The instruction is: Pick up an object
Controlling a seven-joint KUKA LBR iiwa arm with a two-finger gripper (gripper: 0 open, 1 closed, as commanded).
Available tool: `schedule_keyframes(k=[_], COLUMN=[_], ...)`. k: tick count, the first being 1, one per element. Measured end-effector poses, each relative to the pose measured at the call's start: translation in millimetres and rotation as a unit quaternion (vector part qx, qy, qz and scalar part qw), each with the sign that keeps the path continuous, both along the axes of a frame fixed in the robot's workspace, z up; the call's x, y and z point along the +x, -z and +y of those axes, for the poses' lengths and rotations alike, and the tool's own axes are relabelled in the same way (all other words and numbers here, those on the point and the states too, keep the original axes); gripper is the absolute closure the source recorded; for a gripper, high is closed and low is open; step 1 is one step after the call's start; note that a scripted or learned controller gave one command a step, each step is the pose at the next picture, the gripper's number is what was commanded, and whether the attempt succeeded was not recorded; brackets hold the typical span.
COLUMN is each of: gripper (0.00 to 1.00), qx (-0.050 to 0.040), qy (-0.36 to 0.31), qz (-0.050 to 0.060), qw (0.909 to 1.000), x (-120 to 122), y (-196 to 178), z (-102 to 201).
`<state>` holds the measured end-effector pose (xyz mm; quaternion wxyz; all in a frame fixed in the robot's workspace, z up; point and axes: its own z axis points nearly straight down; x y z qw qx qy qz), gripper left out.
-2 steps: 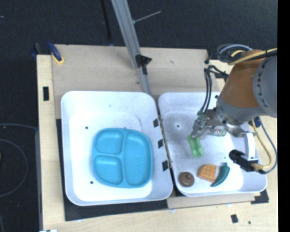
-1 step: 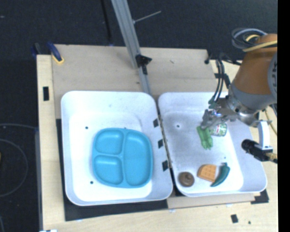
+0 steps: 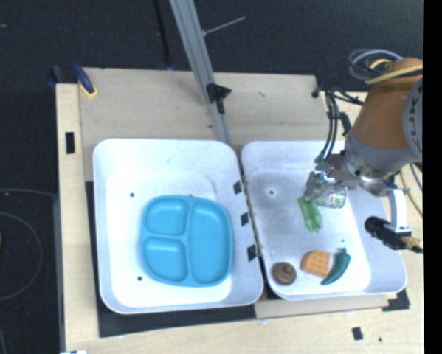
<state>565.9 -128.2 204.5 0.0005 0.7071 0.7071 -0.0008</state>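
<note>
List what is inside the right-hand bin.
The right bin holds a green object directly below the gripper, a brown round piece, an orange piece and a teal piece. The arm hides the far right corner.

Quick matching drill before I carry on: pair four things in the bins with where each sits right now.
Things:
1. blue plate
2. green piece
3. brown round piece
4. orange piece

Places:
A. right bin, near its front left corner
B. left bin
C. right bin, just below the claw
D. right bin, front, against a dark green piece

Pairs: 1-B, 2-C, 3-A, 4-D
</note>
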Motion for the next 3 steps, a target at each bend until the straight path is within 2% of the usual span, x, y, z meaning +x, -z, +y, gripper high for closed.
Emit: schedule_keyframes(k=[1,2,3], gripper=[1.00,1.00,1.00], qx=[0.0015,0.0015,0.0018], qy=[-0.004,-0.004,-0.004], qz=[-0.002,-0.002,0.000], qw=[1.0000,1.0000,1.0000], x=[13,9,4], y=[-11,-27,-22], z=[54,107,161])
